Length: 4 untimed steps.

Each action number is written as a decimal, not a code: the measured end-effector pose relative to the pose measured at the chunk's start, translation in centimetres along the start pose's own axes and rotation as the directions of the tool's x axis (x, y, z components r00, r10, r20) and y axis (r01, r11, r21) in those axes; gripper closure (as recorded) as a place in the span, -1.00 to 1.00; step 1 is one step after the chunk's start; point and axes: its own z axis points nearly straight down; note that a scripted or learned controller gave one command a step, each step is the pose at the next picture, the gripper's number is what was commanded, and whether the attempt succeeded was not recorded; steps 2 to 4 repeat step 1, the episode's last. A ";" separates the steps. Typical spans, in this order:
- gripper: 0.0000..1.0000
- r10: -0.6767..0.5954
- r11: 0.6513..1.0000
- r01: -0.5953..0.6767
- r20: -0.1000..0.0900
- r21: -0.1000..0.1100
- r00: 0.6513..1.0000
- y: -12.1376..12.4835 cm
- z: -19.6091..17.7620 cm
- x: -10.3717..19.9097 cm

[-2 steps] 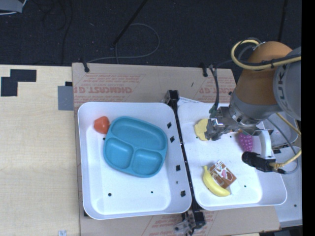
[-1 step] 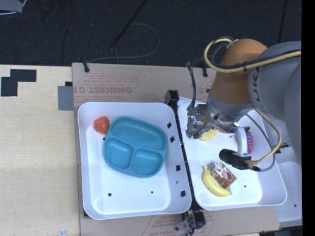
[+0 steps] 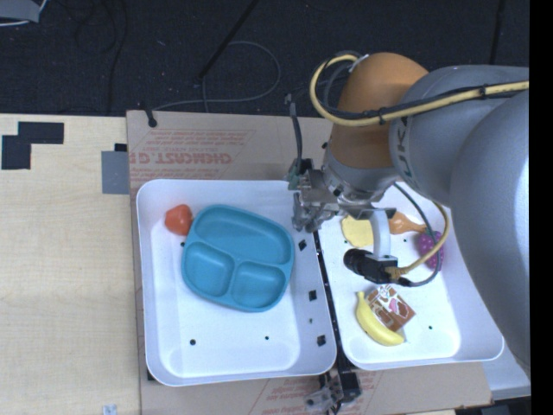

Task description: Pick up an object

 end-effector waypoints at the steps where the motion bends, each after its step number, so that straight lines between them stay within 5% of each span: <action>1: 1.00 0.001 1.000 -0.001 0.000 0.000 1.000 2.3 -0.3 4.6; 4: 1.00 0.001 1.000 -0.001 0.000 0.000 1.000 2.3 -0.3 4.6</action>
